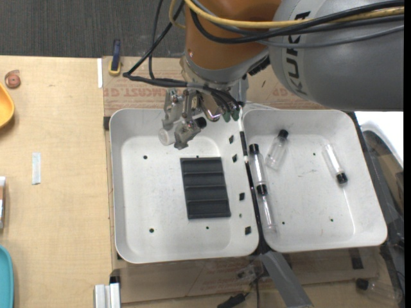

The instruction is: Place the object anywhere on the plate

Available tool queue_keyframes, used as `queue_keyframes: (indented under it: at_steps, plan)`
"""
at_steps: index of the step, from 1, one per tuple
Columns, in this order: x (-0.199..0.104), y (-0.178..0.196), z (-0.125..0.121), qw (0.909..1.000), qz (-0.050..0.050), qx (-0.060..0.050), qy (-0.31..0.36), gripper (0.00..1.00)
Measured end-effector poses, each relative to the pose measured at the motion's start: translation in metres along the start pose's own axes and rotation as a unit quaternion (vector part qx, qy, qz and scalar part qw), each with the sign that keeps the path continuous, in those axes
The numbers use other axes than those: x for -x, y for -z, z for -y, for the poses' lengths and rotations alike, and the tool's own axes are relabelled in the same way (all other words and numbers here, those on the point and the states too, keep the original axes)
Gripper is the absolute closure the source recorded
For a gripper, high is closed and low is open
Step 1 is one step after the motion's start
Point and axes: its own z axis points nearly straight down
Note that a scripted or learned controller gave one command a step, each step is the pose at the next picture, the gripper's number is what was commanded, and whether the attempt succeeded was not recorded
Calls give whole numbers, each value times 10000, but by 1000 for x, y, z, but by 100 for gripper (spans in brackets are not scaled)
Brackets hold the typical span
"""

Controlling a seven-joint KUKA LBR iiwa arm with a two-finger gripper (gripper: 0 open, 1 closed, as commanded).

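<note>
Pale wood bench (51, 140) runs across the left of the camera view, with dark carpet-like flooring behind it and a brown cardboard sheet (138, 90) under the far edge of the bins. Two shallow white bins sit side by side and touching. The left bin (131, 236) holds a black ribbed rectangular plate (205, 187), lying flat near the bin's middle, long side running away from the camera.

The right bin (369, 223) holds clear plastic vials with black caps. One vial (277, 150) lies tilted in the far left part of that bin, another vial (334, 164) lies towards the right wall, and two slim tubes (259, 186) lie end to end along the seam where the bins meet.

The grey arm with its orange band (225, 24) reaches in from the right, trailing black and yellow cables. Its gripper (180, 131) hangs over the far part of the left bin, just beyond the plate's far edge. Whether the claw is spread or pressed together cannot be told from this angle; a pale cylindrical shape shows at its tip, but it is too blurred to say what it is or whether it is pinched.

At the left frame edge are a yellow object (5, 108), a small reddish disc (12, 79) and a teal object (5, 278).
</note>
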Motion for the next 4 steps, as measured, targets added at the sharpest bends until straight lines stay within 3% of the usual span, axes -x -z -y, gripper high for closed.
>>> queue_keyframes:
  at_steps: [1,2,3,4]
  plan:
    - [49,-38,14,9948,2,4,1023,100]
    - [60,-73,-1,9862,-2,7,1655,100]
    - [41,-97,9,9844,0,11,1760,100]
    - [-29,-91,-17,9739,-11,6,2272,100]
